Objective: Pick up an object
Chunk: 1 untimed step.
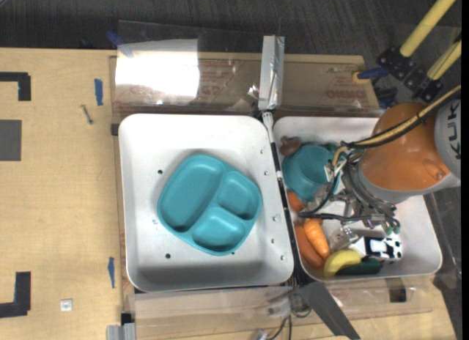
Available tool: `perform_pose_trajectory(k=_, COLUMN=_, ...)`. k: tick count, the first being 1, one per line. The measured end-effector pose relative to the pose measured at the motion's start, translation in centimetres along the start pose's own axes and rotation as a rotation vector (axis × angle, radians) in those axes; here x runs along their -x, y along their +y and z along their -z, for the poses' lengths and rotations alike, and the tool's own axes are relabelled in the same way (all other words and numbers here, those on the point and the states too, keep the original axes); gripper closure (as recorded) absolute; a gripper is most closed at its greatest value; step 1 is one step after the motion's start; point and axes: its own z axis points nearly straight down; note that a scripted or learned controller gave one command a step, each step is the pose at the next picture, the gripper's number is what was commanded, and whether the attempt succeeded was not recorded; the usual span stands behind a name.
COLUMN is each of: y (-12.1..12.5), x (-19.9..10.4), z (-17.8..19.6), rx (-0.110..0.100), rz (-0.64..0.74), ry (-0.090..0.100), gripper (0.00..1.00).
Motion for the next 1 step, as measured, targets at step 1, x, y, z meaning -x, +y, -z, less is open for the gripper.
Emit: perform_pose_trajectory(k=1, y=-0.64, x=1.25, z=-0.09, rx=0.003, rz=0.043, ry=0.007, gripper=0.00)
